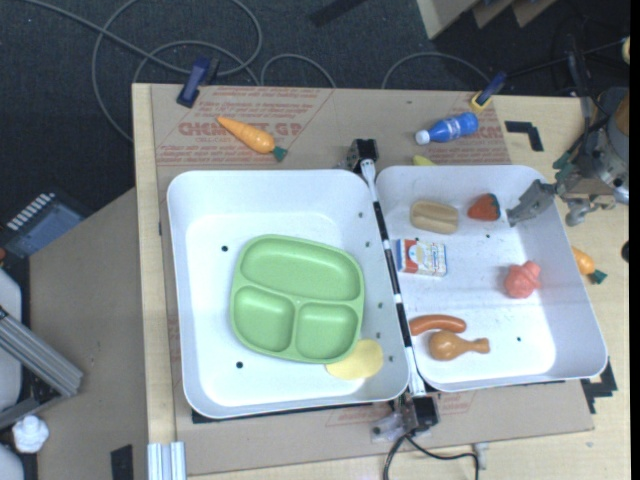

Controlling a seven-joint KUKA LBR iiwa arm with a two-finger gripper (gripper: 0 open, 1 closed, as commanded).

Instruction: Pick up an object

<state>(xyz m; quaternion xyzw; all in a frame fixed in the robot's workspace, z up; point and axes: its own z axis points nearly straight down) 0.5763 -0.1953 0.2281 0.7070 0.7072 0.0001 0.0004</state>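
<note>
Gripper (553, 200) at the right bin's (560, 358) three o'clock rim, toy food inside

We see smooth plastic toys in the right bin: a tan bread loaf (434, 216) and red strawberry (484, 207) at twelve o'clock, a small printed carton (421, 258) toward nine, a lumpy pink piece (521, 279) at centre, a glossy sausage (437, 323) and a drumstick (456, 345) at seven. We cannot tell how the gripper is set. In the left bin (200, 268), a yellow disc (355, 362) touches a green divided tray (297, 298)
</note>
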